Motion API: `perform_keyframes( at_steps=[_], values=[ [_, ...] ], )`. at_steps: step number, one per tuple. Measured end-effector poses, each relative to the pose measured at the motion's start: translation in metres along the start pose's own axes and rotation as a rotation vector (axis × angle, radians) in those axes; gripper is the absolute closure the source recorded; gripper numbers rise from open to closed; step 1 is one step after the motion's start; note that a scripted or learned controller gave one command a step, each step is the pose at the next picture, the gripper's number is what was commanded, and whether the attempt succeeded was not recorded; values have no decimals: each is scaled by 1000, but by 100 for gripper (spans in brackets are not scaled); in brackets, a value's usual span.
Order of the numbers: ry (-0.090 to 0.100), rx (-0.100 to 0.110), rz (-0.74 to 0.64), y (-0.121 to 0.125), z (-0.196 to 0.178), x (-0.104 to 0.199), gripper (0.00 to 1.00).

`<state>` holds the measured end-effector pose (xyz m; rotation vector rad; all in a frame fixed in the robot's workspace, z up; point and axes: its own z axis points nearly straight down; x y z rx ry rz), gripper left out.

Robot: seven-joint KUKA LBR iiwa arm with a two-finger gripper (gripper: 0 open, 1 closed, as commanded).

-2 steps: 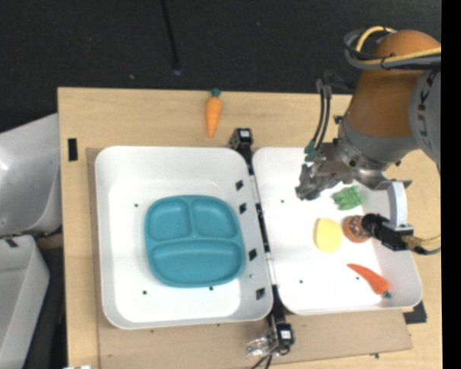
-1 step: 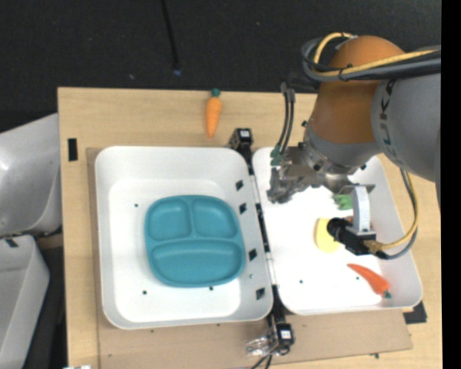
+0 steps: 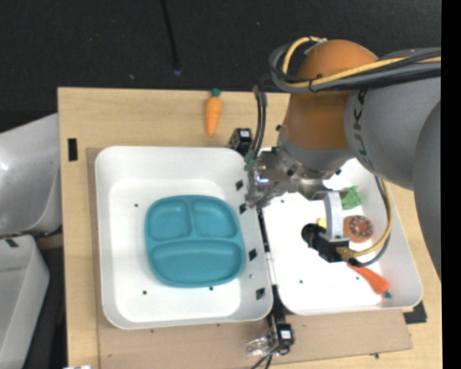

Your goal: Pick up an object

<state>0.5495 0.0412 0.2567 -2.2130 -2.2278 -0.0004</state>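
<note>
Claw (image 3: 253, 193) above left bin (image 3: 169, 154) rim, grip state unclear; donut (image 3: 359, 227) well apart in right bin (image 3: 307, 283).

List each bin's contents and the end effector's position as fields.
left bin: blue divided plate
right bin: donut, green piece, orange piece near its front right corner
bench behind bins: carrot
end effector: above the right bin's back left corner, by the divider
</note>
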Motion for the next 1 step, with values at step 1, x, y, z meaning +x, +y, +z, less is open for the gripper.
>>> perform_keyframes(
  at_steps=[1],
  values=[
    [0, 0, 0, -8, 4, 45, 100]
  ],
)
